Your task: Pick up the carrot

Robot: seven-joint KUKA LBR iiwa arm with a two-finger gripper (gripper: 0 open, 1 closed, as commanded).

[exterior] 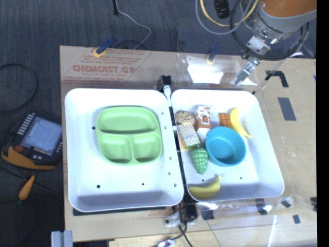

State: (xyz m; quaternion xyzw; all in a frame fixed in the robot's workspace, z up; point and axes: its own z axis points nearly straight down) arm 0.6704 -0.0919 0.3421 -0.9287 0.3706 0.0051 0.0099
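An orange piece that looks like the carrot (224,119) lies at the back of the right bin (267,169). It is wedged between a small printed box (203,116) and a yellow banana (238,121), and the blue bowl (226,145) hides its near end. My gripper (243,75) hangs above the bench just behind the right bin's back rim, up and to the right of the carrot and well apart from it. Nothing shows in its grasp.
The right bin also holds a round cookie (184,118), a checkered waffle (188,134), a green knobbly vegetable (200,160) and a second banana (204,188). A green divided plate (128,134) fills the left bin (77,189). A small orange object (25,187) lies on the floor.
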